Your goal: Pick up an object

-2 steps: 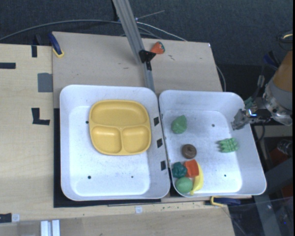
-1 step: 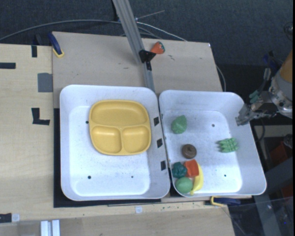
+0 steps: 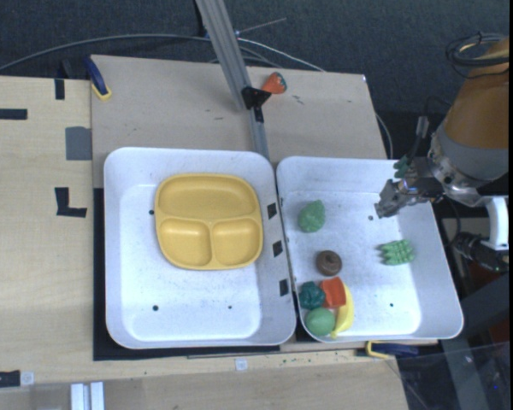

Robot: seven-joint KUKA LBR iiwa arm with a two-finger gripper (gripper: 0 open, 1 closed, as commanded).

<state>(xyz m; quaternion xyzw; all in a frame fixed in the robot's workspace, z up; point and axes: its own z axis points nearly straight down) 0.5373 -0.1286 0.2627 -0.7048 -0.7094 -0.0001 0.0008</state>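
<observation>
Now, the scene in short lines:

Arm: it comes in from the right edge of the frame, with the orange band at the upper right.

Gripper (image 3: 392,202): it is low over the upper right part of the right bin (image 3: 427,319), close to the bin's right wall. It looks dark and small, so I cannot tell how it is set, and I see no object held in it.

Nearest object: a green ridged toy (image 3: 397,252) lies just below the gripper in the frame, apart from it, near the right wall.

Other objects in the right bin: a green leafy toy (image 3: 311,216) at the upper left of the bin; a brown round piece (image 3: 328,262) in the middle; at the lower left corner a tight group of a dark teal piece (image 3: 311,295), an orange-red piece (image 3: 333,291), a light green ball (image 3: 320,320) and a yellow banana (image 3: 346,313), which touch each other.

Left bin (image 3: 128,314): it holds a yellow divided tray (image 3: 209,220).

Handling, my judgement: these look like light, stiff plastic toys, probably a bit slippery on smooth sides. The green ridged toy seems the easiest choice, because it lies alone. I would take it across its narrow side, at the middle, where the ridges may help the grip. The group in the corner is harder, since neighbours stand in the way.
</observation>
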